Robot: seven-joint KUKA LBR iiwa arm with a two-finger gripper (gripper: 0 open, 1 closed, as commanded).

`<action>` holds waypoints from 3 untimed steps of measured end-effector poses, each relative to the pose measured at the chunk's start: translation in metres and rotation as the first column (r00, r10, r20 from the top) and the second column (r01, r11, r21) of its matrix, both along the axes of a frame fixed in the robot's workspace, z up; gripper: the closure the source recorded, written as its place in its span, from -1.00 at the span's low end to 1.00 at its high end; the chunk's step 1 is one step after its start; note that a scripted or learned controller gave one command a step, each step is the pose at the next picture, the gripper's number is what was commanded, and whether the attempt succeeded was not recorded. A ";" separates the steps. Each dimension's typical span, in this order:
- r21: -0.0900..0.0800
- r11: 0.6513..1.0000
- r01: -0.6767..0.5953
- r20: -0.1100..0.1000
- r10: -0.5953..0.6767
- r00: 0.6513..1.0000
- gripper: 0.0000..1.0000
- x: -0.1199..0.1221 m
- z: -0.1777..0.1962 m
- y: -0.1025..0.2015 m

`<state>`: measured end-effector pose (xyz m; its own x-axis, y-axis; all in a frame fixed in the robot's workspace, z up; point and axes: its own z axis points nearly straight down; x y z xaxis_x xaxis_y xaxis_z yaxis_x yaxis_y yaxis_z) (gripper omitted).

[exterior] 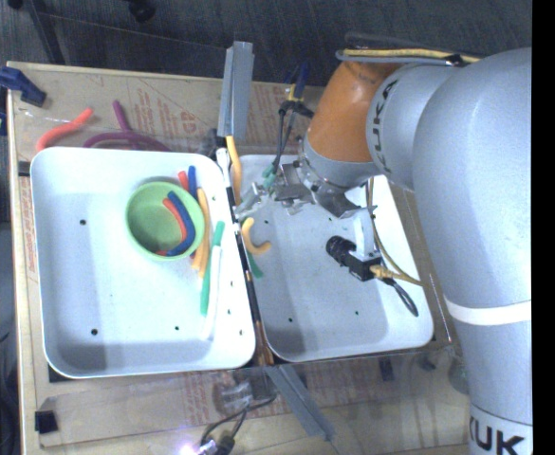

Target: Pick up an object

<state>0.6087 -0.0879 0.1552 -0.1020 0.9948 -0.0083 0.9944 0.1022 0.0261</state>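
Grey metal and an orange band fill the right of the camera view, where the robot arm point(448, 159) reaches in over the right shallow white plastic bin point(353, 330). Its hand point(269, 190) sits low at the bin's ten o'clock corner, close to the divide between the two bins; whether it is wide, narrow or holding anything I cannot tell, since the wrist and cabling hide it. Just below the hand, toward six o'clock, a curved orange strip point(252, 237) lies on the bin floor near the left wall. A black cable connector point(348, 257) hangs over the bin at about three o'clock of that strip.

On the wooden table point(163, 93), the left shallow white plastic bin point(87, 292) holds a round green bowl point(165, 219) with a blue curved piece point(176, 209) and a red curved piece point(173, 245) inside it. A long green stick point(211, 268) and an orange stick point(202, 230) lie at the bowl's four o'clock side.
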 end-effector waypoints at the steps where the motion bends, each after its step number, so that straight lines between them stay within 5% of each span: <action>1: -0.007 0.994 -0.113 -0.022 0.113 0.993 -1.00 0.011 -0.024 -0.013; 2: -0.024 0.960 -0.277 -0.006 0.277 0.961 -1.00 -0.022 -0.052 -0.025; 3: -0.011 0.959 -0.285 -0.014 0.285 0.959 1.00 -0.024 -0.045 -0.019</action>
<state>0.5852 -0.1070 0.1106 -0.3811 0.9244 -0.0181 0.9244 0.3813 0.0107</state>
